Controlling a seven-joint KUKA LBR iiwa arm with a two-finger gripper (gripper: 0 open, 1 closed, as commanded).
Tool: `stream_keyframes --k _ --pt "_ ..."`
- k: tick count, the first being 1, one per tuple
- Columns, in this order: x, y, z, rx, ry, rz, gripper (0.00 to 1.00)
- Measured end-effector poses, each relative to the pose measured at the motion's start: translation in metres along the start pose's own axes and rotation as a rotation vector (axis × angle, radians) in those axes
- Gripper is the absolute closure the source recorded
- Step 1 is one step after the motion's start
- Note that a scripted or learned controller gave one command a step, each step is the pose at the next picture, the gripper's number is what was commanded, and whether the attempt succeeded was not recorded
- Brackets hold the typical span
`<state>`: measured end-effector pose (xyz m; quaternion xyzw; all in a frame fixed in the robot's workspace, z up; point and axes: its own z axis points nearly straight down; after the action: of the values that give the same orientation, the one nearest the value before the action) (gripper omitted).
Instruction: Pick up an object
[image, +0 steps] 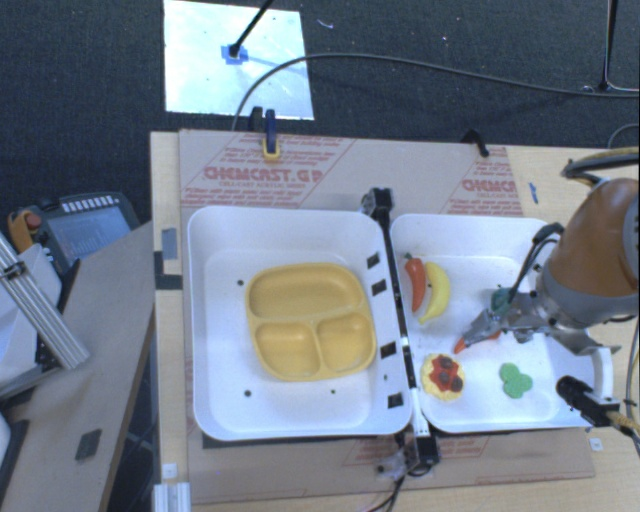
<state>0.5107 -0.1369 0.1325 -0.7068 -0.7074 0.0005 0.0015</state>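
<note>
So the right bin (470, 240) has a handful of toy food bits in it and any of them would do as my pick. Closest to my fingers is a small orange-red piece (466, 343), a thin carrot-looking thing, lying on the bin floor roughly mid-bin, slanted, poking out from under my gripper (488, 325) on its left side. It looks like my fingertips are right at it or touching it, but I honestly can't tell if it's between them or just beside them, and I can't make out how my gripper is set from this angle, it's a dark tangle of metal. Further left, near the divider between the bins, there's a yellow banana (435, 290) with a red-orange chili pepper (416, 283) lying right against its left side, both running lengthwise toward the back of the bin. Near the front edge there's a little round pizza-looking piece (443, 376), yellow with red and dark toppings, and to its right a green leafy blob (515, 380), sitting just in front of my wrist. Everything's resting flat on the white floor. The left bin (220, 300) holds a yellow divided tray (305, 318) with three compartments, sitting about in the middle.
</note>
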Motion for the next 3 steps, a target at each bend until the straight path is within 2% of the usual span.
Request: stream_keyframes --k 1,2,3 --pt "-0.001 0.002 -0.013 -0.006 -0.002 0.000 1.00" --pt "-0.005 -0.004 -0.073 -0.011 -0.004 -0.002 1.00" --pt "-0.005 -0.002 -0.103 -0.009 -0.003 -0.004 1.00"
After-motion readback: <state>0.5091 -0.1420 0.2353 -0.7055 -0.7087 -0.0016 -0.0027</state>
